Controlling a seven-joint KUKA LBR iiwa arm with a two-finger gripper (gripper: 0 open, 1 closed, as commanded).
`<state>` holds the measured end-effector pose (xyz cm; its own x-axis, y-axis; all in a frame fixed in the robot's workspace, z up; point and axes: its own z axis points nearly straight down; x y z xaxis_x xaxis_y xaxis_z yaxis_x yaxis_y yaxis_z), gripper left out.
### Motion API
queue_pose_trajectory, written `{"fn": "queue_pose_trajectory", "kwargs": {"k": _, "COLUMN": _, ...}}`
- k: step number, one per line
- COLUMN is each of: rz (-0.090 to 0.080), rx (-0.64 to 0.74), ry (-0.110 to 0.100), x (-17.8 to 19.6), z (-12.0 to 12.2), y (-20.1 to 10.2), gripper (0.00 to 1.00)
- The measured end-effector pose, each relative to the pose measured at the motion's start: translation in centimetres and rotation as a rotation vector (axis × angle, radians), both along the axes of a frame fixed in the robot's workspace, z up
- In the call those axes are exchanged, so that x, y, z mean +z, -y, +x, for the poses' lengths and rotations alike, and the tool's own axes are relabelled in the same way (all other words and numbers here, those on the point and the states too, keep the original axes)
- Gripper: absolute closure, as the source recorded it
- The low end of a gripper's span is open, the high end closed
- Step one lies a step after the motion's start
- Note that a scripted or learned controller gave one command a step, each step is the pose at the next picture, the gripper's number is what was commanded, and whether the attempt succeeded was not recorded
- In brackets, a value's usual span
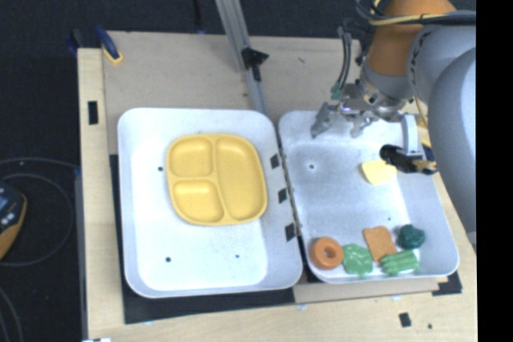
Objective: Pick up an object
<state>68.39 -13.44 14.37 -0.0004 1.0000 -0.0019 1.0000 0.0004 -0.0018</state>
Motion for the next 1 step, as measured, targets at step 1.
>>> {"fn": "queue_pose_trajectory", "kwargs": {"k": 1, "rz": 0.000, "rx": 0.001, "ry": -0.001, "x": -4.53, "z": -0.06, "y": 0.09, "gripper": 0.00}}
